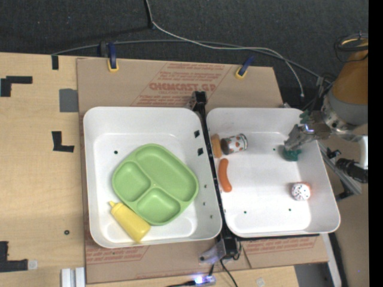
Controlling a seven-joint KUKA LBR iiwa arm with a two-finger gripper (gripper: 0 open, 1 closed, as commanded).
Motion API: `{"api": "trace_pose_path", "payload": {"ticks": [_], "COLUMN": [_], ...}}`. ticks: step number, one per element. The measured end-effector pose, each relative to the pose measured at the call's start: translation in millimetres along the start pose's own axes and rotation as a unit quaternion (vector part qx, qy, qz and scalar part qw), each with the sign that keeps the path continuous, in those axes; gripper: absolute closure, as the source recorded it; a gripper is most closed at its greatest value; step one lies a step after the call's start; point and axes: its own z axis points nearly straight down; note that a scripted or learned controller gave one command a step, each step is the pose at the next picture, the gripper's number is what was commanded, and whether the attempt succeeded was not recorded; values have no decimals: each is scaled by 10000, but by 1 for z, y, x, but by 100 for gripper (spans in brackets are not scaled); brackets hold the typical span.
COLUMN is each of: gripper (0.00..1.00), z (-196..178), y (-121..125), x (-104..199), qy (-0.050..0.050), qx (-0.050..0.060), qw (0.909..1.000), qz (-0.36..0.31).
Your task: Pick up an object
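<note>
My gripper (297, 139) reaches into the right bin (269, 220) from the right and hangs low over a small teal object (292, 155) near the bin's far right side. The gripper's tip hides the top of the teal object, and I cannot tell whether they touch. Also in this bin lie a white ball with red dots (300, 191), an orange sausage (225, 176) and a small tipped can (234, 143) with an orange piece (215, 145) beside it.
The left bin (99, 160) holds a green divided plate (155, 184) and a yellow mustard bottle (128, 221) at its front left. A black divider clip (199, 100) sits where the bins meet. Cables run across the dark floor behind.
</note>
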Motion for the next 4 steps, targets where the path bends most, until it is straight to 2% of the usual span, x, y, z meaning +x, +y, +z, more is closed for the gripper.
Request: {"api": "trace_pose_path", "payload": {"ticks": [1, 2, 4], "gripper": [100, 100, 100], "z": [-53, -59, -37], "y": [1, 12, 24], "x": [0, 48, 159], "qy": [-4, 6, 12], "qx": [-9, 11, 23], "qw": [10000, 10000, 10000], "qz": [-2, -16, -27]}}
